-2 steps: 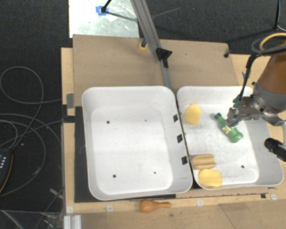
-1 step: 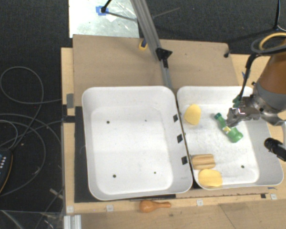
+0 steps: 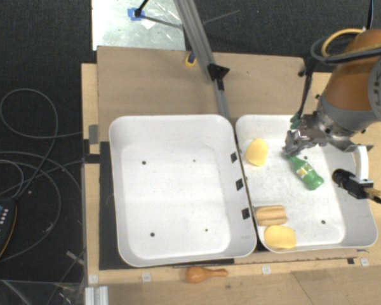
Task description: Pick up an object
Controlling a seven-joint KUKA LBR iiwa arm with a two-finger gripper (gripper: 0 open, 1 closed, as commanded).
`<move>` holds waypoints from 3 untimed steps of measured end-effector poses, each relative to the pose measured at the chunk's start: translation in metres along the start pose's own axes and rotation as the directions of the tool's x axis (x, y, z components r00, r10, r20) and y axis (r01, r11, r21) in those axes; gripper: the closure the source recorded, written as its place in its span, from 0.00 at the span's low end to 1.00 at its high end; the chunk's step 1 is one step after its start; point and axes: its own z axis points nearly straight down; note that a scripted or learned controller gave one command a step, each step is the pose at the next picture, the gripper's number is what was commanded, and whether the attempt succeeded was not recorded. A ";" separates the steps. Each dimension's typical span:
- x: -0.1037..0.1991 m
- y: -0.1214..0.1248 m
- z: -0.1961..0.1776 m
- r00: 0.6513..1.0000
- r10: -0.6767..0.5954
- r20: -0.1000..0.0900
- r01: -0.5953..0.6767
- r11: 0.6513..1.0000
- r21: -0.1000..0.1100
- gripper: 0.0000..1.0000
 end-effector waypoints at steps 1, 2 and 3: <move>0.051 0.034 0.002 1.000 -0.001 -0.001 0.001 1.000 0.000 1.00; 0.102 0.054 -0.013 1.000 -0.001 -0.001 0.001 1.000 -0.001 1.00; 0.141 0.086 -0.017 1.000 0.000 -0.001 0.000 1.000 -0.001 1.00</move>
